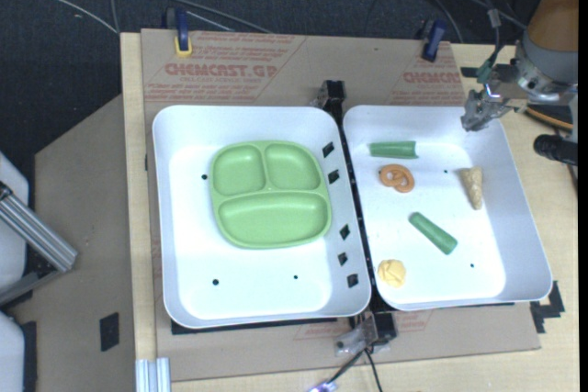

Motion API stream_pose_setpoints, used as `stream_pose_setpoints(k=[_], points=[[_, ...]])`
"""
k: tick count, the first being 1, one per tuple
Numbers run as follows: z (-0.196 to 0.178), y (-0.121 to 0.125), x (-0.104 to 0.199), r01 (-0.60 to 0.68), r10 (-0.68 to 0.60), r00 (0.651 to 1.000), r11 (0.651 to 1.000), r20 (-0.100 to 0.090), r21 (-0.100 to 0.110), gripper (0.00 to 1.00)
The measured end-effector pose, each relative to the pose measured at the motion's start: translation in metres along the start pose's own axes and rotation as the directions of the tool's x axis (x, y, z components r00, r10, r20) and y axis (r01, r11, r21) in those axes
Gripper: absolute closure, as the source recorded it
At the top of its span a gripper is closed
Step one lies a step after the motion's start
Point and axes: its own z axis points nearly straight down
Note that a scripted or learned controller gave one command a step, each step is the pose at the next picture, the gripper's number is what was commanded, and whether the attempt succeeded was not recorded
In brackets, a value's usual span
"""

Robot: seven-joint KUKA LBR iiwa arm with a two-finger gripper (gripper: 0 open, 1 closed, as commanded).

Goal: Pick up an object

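The gripper (480, 110) hangs at the far right corner of the right bin (524, 239), roughly above its rim. At this size it cannot be determined whether the gripper is released or clenched; nothing is visibly held.

Five candidate objects lie in the right bin, all toward the near and left side of the gripper:

- The beige wedge (472, 186) is the closest. It lies just nearward of the gripper, long axis running roughly far-to-near.
- The green bar (393, 149) lies to the left, near the bin's far edge, long axis left-to-right.
- The pretzel (397, 178) sits just nearward of that bar.
- The green cylinder (433, 232) lies mid-bin, long axis diagonal, from far-left to near-right.
- The yellow lump (391, 272) sits at the near left, farthest from the gripper.

The left bin (175, 225) holds a green divided plate (270, 194).

The shortest approach is probably a short nearward move followed by a descent onto the beige wedge.
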Motion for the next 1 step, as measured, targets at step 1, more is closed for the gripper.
stream_pose_setpoints(k=[1], points=[[-0.0342, 0.0013, -0.0003, 0.000, 0.000, 1.000, 1.000, -0.001, 0.002, 1.00]])
